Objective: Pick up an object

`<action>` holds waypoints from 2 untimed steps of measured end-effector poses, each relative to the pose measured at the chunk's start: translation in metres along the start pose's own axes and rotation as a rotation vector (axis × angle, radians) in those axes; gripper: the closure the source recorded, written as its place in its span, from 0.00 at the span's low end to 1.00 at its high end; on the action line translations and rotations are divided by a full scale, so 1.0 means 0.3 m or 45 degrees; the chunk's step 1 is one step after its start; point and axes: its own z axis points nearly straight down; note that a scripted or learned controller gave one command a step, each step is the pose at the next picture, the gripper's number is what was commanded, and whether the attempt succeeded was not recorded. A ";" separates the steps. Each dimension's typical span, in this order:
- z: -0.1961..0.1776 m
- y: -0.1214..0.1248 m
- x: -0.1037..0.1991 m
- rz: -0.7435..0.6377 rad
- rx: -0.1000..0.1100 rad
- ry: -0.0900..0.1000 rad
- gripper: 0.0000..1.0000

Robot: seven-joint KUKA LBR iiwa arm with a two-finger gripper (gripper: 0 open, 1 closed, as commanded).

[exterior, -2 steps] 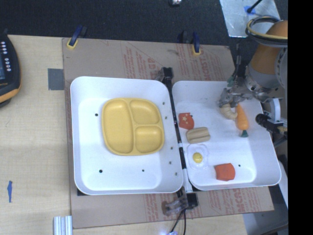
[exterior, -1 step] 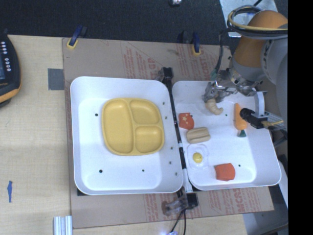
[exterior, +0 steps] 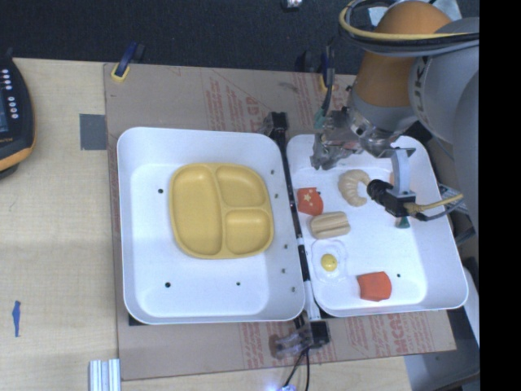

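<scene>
My gripper [exterior: 324,158] hangs over the back left part of the right bin [exterior: 431,287], its fingertips close to the bin floor with nothing seen between them. Just right of it lies a pale croissant [exterior: 354,186]. A red strawberry-like piece [exterior: 308,200] lies in front of the gripper near the bin's left wall. A tan bread roll [exterior: 330,224] sits behind a fried egg [exterior: 329,262]. An orange-red block [exterior: 374,286] rests near the front of the bin.
The left bin [exterior: 142,287] holds a yellow divided plate [exterior: 220,209]. A dark handheld device [exterior: 12,116] lies at the bench's left edge. A blue clip [exterior: 124,62] sits at the cardboard's back left corner.
</scene>
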 end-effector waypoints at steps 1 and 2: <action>0.012 0.000 -0.018 0.009 0.004 -0.003 0.00; 0.221 0.091 -0.258 0.016 0.003 -0.008 0.00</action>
